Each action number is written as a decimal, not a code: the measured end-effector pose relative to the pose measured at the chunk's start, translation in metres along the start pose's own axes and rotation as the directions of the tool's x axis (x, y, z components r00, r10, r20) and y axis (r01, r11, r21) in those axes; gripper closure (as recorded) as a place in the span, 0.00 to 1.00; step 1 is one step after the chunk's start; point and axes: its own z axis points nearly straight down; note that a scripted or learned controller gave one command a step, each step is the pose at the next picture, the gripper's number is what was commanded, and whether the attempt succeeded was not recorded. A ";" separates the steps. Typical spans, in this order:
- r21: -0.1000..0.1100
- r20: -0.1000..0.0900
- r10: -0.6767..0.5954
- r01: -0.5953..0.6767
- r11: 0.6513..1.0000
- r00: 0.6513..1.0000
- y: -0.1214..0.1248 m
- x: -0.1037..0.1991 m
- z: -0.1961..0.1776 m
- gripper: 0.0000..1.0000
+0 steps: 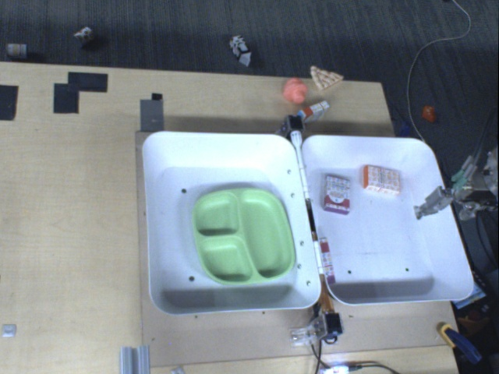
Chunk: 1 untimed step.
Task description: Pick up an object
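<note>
The camera view looks down on a wooden bench (70,232) that carries two white bins side by side; the left bin (168,209) holds a green divided plate (243,234), which lies flat near the middle of the bin floor. The right bin (390,263) holds two small packets in its far half; a red and white packet (337,193) lies near the left wall, and an orange and white packet (381,179) lies just beside it to the right, apart from it. The gripper (431,206) is at the right rim of the right bin, well apart from both packets; nothing is seen between its tips, but whether they are wide or narrow I cannot tell. A pink ball (295,90) rests on the bench behind the bins.
</note>
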 end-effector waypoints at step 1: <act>0.003 -0.001 0.001 -0.001 1.000 1.000 0.007 0.013 0.117 0.00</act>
